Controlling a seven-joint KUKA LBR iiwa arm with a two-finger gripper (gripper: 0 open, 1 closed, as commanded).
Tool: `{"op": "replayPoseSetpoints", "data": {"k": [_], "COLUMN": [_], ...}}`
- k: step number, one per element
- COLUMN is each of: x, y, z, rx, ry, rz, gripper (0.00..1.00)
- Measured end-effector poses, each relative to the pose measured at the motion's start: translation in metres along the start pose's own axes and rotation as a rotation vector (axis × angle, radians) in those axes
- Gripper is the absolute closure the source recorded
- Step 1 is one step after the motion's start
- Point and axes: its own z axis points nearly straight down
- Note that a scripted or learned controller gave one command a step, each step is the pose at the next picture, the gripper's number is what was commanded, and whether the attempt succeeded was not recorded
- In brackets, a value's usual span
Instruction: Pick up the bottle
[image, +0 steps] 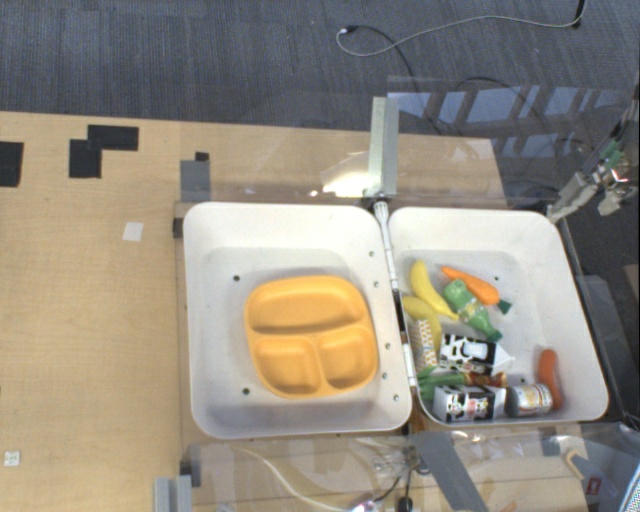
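Camera view: two white bins side by side on the bench. Left bin (205, 300) has a yellow tray (308, 335) with three compartments, sitting roughly centre. Right bin (560, 270) has all the clutter, packed along its left wall and front edge.

Bottle (470, 308): green, lying on its side in the right bin, mid-left, tilted diagonally. Carrot (472, 285) is touching or just beside it on the far side, banana (427, 290) just beside it toward the divider, cow-print carton (468, 351) just beside it at the front. Nearer the front: another carton (465, 404), a can (528, 400) on its side, a sausage (547, 372) near the right wall.

Gripper (610, 175): at the upper right, outside the right bin's far corner and well apart from the bottle. Too small and blurred to read; cannot tell how it's set. Nothing visibly held.

Judgement: pick hasn't started, the whole approach is still to do.

Risks:
- Bottle is hemmed in on three sides. A descent could land on the carrot or banana instead, or grab two items.
- It lies diagonal and is round, so a grasp not squared across the body will likely roll or squirt it out.
- A low approach may clip the carton below it and shove the pile.
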Motion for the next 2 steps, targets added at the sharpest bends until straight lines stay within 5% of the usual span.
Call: {"op": "replayPoseSetpoints", "data": {"k": [2], "x": [0.012], "y": [-0.088], "z": [-0.115], "rx": [-0.002], "ry": [-0.002], "rz": [-0.547], "gripper": [0.0]}}
